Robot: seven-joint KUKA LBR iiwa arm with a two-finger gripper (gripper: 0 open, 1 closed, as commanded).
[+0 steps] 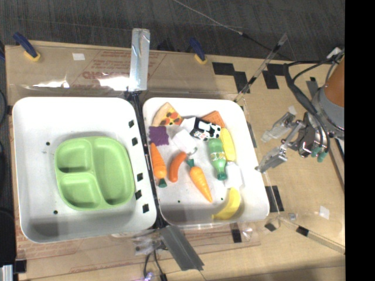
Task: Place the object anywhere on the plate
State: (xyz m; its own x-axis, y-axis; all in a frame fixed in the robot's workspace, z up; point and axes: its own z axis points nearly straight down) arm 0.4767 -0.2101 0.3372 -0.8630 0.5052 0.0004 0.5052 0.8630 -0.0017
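Rightward, jaws [274, 144] spread, holding nothing, beyond toy bin [251, 134] rim; green plate [94, 172] unobstructed.

A tan cardboard-covered worktop [304, 215] fills the near and right of the scene, marked with black tape squares [225, 70]. Beyond its far edge lies dark grey carpeted floor [76, 7]. Blue clamps [26, 45] grip the far edge, and a clear plastic sheet [88, 75] catches glare from even overhead light
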